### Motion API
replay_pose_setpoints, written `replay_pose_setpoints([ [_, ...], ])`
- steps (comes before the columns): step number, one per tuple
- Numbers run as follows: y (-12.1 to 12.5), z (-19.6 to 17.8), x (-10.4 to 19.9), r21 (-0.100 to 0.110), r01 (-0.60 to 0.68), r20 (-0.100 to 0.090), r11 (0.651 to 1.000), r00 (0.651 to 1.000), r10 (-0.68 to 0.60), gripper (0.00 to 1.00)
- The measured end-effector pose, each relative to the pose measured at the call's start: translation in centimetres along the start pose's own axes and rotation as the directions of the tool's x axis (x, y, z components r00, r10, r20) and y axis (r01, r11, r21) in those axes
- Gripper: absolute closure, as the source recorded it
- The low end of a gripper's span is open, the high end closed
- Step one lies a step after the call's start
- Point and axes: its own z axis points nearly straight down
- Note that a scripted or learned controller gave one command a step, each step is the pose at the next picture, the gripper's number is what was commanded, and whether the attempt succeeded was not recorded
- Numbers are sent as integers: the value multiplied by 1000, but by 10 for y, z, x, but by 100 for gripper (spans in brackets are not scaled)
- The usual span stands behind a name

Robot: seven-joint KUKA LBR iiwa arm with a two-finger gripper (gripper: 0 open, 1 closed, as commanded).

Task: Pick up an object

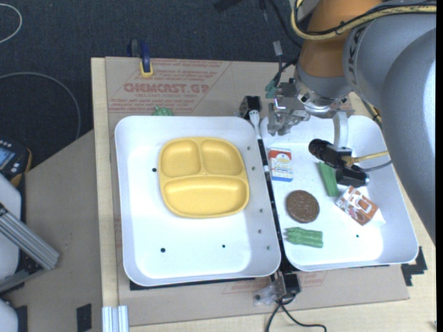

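The claw (282, 122) hangs at twelve o'clock above the small card box (280, 164), and I cannot tell its grip.

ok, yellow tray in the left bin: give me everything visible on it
The yellow tray is a rounded-rectangle divided plate of plastic-looking material, with two small compartments at the far side and one wide one nearer the camera. It lies flat, right side up, on the floor of the left bin, toward the far half. All three compartments look bare.

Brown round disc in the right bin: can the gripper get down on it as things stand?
Probably yes. The brown disc lies flat with bare bin floor all round; the small carton and green pod sit near but apart. The gripper hovers at the bin's far edge.
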Motion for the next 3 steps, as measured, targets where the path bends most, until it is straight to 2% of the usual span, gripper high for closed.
replay_pose_setpoints([
  [1,-115,-17,108,6,16,-6,1000,1000,-16,100],
  [2,-142,-125,129,-12,10,-5,1000,1000,-10,100],
  [3,-175,-108,70,3,-2,0,1000,1000,2,100],
])
